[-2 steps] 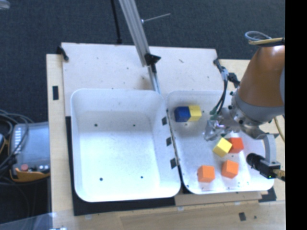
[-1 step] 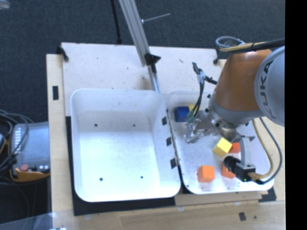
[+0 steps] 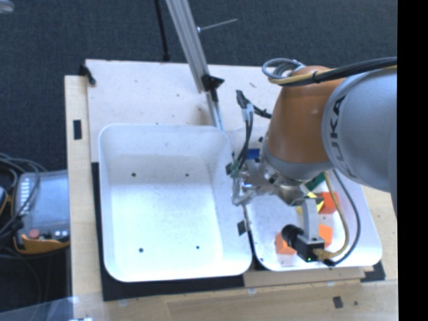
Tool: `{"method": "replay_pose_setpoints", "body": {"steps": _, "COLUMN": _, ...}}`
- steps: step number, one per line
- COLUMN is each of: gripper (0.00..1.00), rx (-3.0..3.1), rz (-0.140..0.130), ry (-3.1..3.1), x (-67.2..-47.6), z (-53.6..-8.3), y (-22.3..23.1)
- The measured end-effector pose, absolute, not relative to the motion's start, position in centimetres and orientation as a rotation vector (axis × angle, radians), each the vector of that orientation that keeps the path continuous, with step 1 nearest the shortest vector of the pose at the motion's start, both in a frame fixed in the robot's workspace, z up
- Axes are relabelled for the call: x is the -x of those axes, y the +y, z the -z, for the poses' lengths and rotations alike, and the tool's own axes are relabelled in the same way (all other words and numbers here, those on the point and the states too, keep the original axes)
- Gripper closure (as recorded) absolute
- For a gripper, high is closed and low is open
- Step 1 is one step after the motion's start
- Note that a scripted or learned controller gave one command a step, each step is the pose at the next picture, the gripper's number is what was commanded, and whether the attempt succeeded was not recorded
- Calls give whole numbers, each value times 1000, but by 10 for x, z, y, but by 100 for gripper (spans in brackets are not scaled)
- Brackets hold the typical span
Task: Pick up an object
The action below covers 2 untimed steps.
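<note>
The grey arm with its orange band (image 3: 304, 122) reaches over the right bin (image 3: 366, 256) and covers most of it. My gripper (image 3: 245, 191) hangs at that bin's left side, close to the wall between the two bins. Around the wrist some objects peek out: an orange block (image 3: 326, 233), a second orange piece (image 3: 283, 245), a yellow and orange piece (image 3: 328, 203), a green bit (image 3: 320, 179) and a blue bit (image 3: 252, 156). The wrist hides whatever lies right under the gripper.
The left bin (image 3: 110, 199) stands beside the right one on the pale bench (image 3: 134, 85). A slanted metal rail (image 3: 190, 39) rises from behind the bins. Cables and a grey box (image 3: 43, 209) lie off the bench at the left.
</note>
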<state>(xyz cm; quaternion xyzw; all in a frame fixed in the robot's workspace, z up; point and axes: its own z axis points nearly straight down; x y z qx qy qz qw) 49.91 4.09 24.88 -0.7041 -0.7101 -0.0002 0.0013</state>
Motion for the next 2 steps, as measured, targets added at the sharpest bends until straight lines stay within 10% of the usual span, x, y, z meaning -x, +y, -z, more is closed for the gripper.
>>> {"method": "replay_pose_setpoints", "body": {"steps": 1, "gripper": 100, "rx": 2213, "rz": 0, "ry": -2229, "x": -510, "z": -238, "y": 88}}
{"method": "replay_pose_setpoints", "body": {"steps": 2, "gripper": 0, "rx": 2220, "rz": 0, "ry": -2223, "x": -510, "z": -239, "y": 85}}
